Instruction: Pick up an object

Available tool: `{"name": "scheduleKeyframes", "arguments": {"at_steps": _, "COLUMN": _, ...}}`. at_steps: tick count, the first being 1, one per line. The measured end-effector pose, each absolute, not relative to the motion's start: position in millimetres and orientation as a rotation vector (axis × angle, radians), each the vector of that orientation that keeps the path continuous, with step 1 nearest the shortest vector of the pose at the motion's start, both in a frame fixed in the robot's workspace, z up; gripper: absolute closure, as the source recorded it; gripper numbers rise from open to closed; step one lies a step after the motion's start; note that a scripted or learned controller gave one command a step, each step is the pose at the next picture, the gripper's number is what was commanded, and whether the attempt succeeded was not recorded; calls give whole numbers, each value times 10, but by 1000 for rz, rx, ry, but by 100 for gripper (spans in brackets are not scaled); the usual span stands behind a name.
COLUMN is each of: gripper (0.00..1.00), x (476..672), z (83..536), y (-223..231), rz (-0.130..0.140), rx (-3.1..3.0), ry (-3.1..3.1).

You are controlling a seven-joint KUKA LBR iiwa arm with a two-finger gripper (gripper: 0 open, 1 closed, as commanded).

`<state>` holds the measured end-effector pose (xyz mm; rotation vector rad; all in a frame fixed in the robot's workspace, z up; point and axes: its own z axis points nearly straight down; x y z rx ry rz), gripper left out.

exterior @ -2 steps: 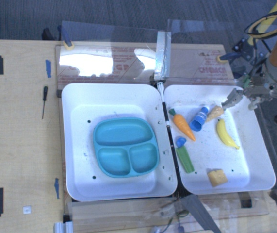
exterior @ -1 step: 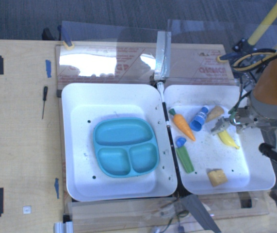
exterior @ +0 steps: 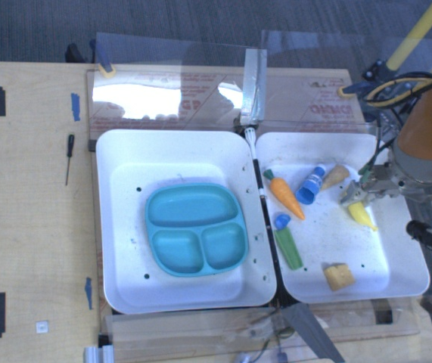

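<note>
One fixed camera above the bench, looking down at a slant

The camera sits high over the wooden bench (exterior: 26,225) and faces down and away, so the far edge of the two bins lies toward the top of the frame and the near edge toward the bottom. The left bin (exterior: 117,165) sits close to the centre of the picture; the right bin (exterior: 405,278) lies just beside it, reaching almost to the frame's right side. Beyond the left bin, dark floor (exterior: 163,6) fills the top strip. The arm (exterior: 427,138) enters at the right of the left bin, cropped by the frame. The view is mid-range: both bins fit whole
</note>
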<state>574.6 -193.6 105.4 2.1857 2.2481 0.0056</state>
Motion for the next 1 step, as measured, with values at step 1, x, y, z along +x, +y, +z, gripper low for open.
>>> {"name": "scheduleKeyframes", "arguments": {"at_steps": 1, "gripper": 100, "x": 5619, "z": 1941, "y": -1487, "rz": 10, "rx": 2147, "ry": 2282}}
